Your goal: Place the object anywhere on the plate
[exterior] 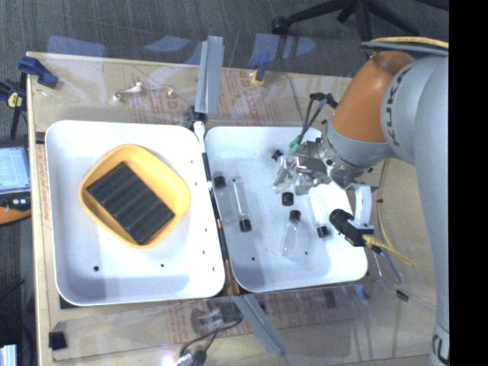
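Jaws state can't tell; gripper [293, 175] low over right bin [259, 269], w/ clear black-capped vials [290, 233] scattered near. Yellow plate [171, 175] w/ dark ribbed pad in left bin [65, 269]. Wood counter [99, 78]; grey carpet, chair base [339, 6] behind.

Two white bins: left bin [61, 277], right bin [259, 277]. One yellow plate [177, 185], one dark ridged block [130, 202] on it. Three clear vials with black caps: [239, 203], [292, 233], [216, 181].
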Robot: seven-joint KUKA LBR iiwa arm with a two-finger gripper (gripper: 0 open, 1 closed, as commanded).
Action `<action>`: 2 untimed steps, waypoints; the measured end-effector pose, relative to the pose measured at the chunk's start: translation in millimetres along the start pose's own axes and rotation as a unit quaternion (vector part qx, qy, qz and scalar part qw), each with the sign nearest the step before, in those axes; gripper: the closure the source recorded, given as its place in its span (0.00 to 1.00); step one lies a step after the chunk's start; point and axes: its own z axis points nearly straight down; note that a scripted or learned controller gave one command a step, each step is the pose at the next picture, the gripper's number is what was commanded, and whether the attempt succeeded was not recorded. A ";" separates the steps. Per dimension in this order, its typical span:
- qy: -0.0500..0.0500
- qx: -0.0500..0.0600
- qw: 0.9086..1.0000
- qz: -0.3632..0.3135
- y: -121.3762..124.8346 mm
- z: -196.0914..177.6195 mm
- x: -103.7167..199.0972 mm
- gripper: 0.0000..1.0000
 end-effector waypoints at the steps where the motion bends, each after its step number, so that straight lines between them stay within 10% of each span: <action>1: 0.001 0.000 0.996 -0.094 72.4 -3.1 75.4 1.00; 2: 0.000 0.002 0.968 -0.250 41.5 15.5 159.1 1.00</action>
